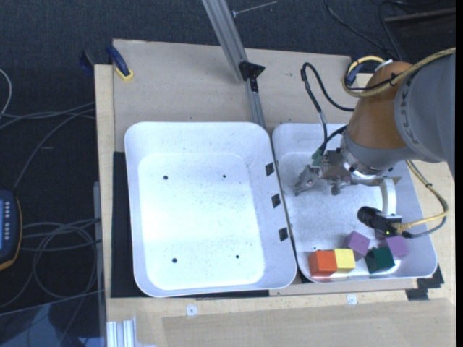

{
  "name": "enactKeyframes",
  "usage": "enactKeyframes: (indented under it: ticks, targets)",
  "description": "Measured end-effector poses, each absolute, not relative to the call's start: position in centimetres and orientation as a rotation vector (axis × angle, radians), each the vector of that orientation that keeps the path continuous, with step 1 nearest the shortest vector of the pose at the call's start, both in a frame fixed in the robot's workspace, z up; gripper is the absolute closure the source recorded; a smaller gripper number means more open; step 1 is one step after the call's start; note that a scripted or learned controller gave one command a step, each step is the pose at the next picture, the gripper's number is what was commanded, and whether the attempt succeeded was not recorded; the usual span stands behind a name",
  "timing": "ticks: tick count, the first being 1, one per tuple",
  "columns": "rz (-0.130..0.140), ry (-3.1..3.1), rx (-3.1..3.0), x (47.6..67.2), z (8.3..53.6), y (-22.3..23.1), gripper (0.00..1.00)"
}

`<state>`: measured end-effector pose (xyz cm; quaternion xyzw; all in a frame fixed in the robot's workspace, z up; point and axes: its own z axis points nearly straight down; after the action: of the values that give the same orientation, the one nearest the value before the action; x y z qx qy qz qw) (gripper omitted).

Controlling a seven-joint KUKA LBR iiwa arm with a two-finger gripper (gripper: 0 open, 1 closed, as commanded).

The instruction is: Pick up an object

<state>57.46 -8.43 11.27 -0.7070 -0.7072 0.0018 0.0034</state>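
The gripper (pixel 316 188) hangs over the middle of the right bin (pixel 312 226), its two fingers apart with nothing between them, so nothing is picked up yet. The arm (pixel 405 110) comes in from the right and bends down over the bin's far half, which puts the gripper above bare white floor and not above any block. All the candidates sit in a cluster along the bin's near wall. An orange block (pixel 323 262) and a yellow block (pixel 345 259) are touching side by side. A purple block (pixel 359 241) is just behind the yellow one, a green block (pixel 378 260) is further right, and a second purple block (pixel 398 247) is beside the green. They probably lie there because the bin's sloped sides let loose pieces slide and gather at the low edge. That crowding matters: the orange and yellow faces leave no gap for a finger between them, and the near wall blocks a finger on that side. The purple block, standing a little free of the row, looks like the easiest one to straddle. The left bin (pixel 195 215) holds no blocks, and the counter (pixel 181 85) beyond both bins is bare wood. With the fingers spread, the gripper looks ready to come toward the near wall and descend.
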Motion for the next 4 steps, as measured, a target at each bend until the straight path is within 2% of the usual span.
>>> enactKeyframes:
  ticks: [1,2,3,4]
  targets:
    - [-0.003,-2.222,-2.22,57.6,12.7,-8.4,1.0]
    - [-0.008,-2.228,-2.225,57.5,19.0,-8.5,1.0]
    - [-0.006,-2.226,-2.223,57.6,21.0,-8.5,1.0]
    - [-0.007,-2.23,-2.214,58.4,22.4,-2.9,1.0]
